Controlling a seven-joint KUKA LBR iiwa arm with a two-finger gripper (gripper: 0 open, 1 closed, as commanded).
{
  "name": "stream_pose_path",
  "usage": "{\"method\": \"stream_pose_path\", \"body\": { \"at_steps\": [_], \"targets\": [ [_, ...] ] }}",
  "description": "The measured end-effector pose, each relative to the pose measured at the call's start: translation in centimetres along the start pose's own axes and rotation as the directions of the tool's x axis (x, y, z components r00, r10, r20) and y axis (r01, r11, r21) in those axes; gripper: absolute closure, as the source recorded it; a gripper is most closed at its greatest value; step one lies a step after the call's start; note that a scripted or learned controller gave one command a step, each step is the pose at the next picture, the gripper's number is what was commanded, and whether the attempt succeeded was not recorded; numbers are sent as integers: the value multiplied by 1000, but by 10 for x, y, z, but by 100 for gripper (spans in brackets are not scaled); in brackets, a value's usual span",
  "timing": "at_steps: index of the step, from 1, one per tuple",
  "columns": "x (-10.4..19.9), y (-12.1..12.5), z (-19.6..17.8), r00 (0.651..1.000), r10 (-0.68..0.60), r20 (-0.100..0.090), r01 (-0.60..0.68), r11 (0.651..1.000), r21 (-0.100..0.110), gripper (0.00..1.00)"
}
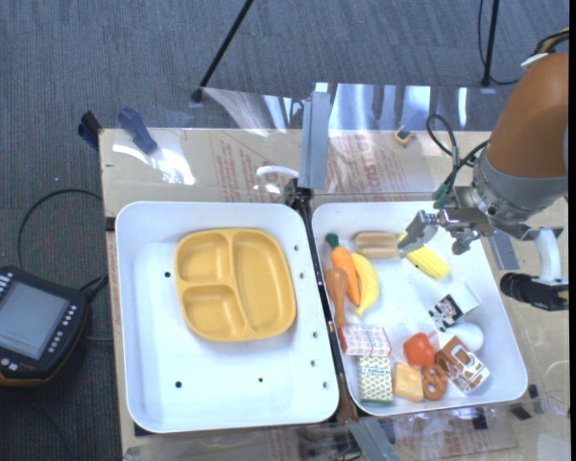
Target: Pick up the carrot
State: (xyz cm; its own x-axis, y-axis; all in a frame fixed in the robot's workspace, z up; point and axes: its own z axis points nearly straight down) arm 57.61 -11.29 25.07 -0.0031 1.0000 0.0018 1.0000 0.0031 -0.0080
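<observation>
The carrot [345, 262], orange with a green top, lies at the left side of the right bin [494, 301], squeezed between a brown drumstick [337, 292] and a banana [366, 282]. My gripper [439, 235] hangs over the upper middle of the same bin, well to the right of the carrot. Its fingers [417, 230] stand open with nothing between them. Just below the gripper lies a yellow corn cob [428, 261].
A hot dog [376, 245] lies between gripper and carrot. Small boxes, a tomato [419, 350], cheese, a pretzel and an egg [468, 336] crowd the bin's front. The left bin [149, 353] holds a yellow divided plate [236, 283].
</observation>
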Motion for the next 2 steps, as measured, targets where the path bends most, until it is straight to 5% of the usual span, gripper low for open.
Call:
{"method": "stream_pose_path", "body": {
  "at_steps": [1, 2],
  "targets": [
    [21, 32, 155, 1000, 12, 1, -12, 1000, -4, 0],
    [21, 32, 156, 1000, 13, 1, -13, 1000, -3, 0]
  ]
}}
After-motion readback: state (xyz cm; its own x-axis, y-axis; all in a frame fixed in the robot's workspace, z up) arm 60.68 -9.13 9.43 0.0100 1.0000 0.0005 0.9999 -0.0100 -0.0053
